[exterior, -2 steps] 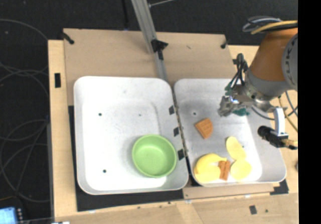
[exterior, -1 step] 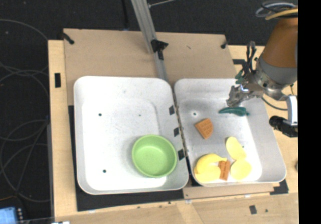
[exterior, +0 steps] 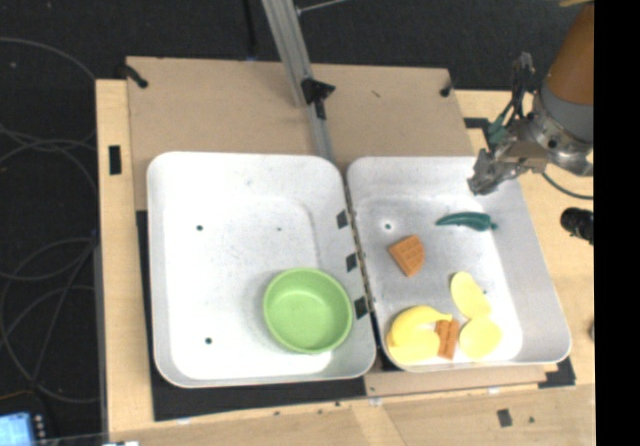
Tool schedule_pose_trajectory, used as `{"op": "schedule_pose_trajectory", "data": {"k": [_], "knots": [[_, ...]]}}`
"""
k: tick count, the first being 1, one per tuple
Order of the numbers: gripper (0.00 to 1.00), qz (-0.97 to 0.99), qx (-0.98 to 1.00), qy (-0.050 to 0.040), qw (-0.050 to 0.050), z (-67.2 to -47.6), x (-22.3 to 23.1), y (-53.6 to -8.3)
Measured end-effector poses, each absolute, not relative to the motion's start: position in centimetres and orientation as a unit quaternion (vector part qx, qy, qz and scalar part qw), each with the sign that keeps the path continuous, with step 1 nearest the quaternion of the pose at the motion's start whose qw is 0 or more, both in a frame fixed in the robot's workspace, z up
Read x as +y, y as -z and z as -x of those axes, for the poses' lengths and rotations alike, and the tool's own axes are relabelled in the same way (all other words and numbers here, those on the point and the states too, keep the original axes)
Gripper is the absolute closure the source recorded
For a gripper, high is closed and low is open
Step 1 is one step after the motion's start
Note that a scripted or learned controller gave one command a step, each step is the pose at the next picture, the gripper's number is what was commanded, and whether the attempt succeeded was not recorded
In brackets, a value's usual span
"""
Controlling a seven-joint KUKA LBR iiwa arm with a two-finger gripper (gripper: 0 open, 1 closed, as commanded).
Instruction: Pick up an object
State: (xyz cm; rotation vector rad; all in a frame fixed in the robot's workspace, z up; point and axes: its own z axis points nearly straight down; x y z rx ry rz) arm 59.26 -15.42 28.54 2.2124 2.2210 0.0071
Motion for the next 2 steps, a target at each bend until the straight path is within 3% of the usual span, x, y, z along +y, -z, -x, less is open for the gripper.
{"op": "schedule_pose_trajectory", "data": {"k": [2], "knots": [[1.0,-0.705,0.709,-0.0008,0.0,-55.8,-4.8,-28.3]]}}
